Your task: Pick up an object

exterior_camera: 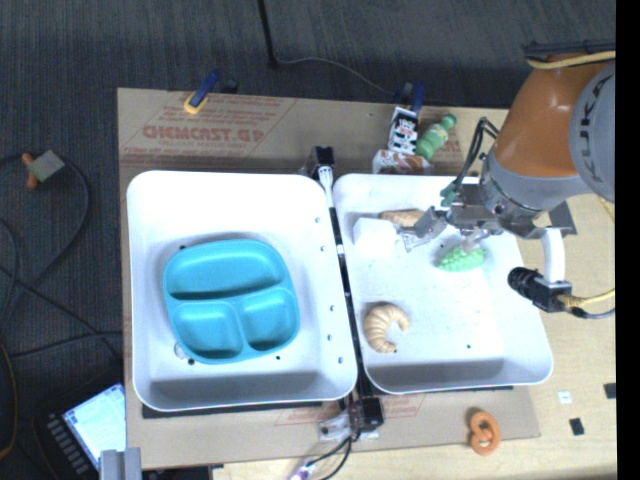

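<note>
My gripper (447, 220) hangs over the upper middle of the right bin (520, 363), reaching in from the right. Its metal fingers point left, and their tips are near a tan bread-like piece (401, 216) and a white object (371, 235). Just below the gripper lies a green bumpy toy (461, 258). A croissant (384, 324) sits at the bin's lower left. Nothing visibly sits between the fingers, and whether they are parted is unclear.
The left bin (150, 218) holds a blue divided plate (231, 296). A green toy and a small carton (403, 136) stand behind the right bin. A pretzel-shaped item (484, 430) lies on the bench in front. Cables run along the left floor.
</note>
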Motion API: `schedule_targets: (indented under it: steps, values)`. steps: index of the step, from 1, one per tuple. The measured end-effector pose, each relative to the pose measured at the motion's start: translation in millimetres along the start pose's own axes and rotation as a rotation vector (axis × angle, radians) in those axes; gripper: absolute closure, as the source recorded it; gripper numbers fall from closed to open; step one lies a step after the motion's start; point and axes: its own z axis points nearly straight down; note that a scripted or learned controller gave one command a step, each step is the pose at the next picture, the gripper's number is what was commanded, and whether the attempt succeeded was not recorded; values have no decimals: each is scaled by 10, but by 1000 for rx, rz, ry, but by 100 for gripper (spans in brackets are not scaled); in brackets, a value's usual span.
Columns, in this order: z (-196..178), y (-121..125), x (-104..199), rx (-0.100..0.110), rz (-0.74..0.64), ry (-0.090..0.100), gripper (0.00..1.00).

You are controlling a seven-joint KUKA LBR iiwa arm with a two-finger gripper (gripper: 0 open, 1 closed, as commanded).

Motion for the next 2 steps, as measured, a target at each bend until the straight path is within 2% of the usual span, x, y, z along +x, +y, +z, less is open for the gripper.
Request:
schedule_targets:
  steps: [1, 2]
  values:
    - [1300, -168, -209, -8, 2, -3, 0]
    - [1123, -355, -55, 0, 1, 1, 0]
